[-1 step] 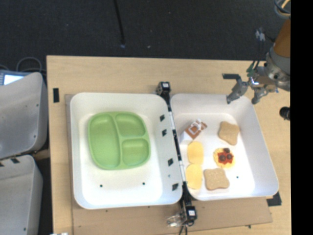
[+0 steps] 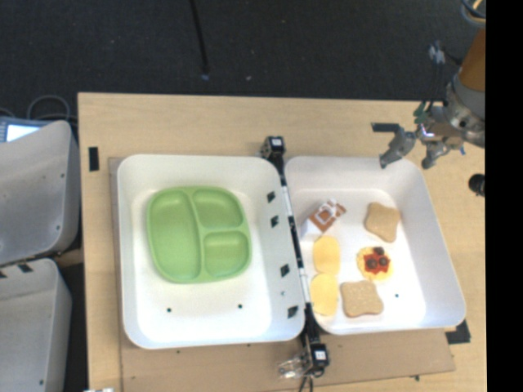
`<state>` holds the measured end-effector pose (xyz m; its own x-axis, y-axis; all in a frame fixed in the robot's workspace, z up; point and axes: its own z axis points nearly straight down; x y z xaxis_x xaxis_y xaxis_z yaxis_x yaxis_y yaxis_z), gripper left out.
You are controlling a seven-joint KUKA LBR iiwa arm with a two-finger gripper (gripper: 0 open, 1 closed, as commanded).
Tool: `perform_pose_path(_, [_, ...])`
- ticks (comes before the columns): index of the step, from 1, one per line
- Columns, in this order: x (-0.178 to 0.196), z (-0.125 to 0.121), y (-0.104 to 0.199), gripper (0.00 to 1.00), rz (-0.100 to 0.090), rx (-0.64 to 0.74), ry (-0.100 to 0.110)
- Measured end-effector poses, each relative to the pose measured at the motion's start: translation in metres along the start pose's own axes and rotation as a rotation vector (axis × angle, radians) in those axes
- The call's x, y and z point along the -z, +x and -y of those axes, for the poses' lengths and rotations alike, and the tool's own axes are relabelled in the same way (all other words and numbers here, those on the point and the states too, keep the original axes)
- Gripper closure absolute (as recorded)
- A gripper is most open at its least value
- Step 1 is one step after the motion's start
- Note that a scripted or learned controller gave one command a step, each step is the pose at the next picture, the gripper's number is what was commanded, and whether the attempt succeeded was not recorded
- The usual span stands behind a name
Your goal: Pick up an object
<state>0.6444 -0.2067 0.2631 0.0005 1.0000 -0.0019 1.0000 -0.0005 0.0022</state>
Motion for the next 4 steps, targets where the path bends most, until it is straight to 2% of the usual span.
perform_pose_path(3, [-0.129, 0.003, -0.006, 0.00, 0.000, -0.005, 0.003])
perform_pose_path(4, [-0.115, 0.001, -0.008, 1.00, 0.003, -0.004, -0.003])
